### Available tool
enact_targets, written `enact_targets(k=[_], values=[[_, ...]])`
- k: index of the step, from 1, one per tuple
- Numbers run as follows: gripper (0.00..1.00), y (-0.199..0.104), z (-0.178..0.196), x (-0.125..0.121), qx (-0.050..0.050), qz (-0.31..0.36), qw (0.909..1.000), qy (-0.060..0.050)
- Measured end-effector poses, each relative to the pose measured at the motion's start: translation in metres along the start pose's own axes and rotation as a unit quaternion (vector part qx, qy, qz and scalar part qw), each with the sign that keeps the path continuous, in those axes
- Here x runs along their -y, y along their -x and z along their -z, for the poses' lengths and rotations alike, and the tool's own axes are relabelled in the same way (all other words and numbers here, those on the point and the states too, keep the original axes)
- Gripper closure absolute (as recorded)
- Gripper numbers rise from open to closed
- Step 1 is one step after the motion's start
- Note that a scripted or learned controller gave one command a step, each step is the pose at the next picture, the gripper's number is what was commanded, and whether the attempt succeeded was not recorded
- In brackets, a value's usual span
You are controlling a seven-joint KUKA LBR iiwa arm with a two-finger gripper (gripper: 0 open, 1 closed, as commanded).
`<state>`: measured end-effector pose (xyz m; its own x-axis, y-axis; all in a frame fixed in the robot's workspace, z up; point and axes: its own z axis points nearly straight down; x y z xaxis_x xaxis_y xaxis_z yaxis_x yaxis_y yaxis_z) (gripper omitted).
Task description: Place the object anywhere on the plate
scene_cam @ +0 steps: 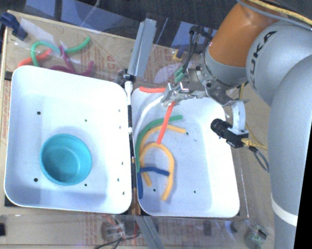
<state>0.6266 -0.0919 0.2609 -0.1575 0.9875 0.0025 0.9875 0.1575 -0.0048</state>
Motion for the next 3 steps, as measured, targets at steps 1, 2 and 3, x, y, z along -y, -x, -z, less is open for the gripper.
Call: enact_targets(k=[1, 2, 3], values=[[1.0, -0.052, -0.031, 0.067, 0.001, 0.0, 1.0, -0.001], [1.0, -0.131, -0.049, 0.079, 0.001, 0.123, 0.9924, 0.0], [1.0, -0.192, -0.071, 0.074, 0.002, 0.182, 0.9834, -0.001]])
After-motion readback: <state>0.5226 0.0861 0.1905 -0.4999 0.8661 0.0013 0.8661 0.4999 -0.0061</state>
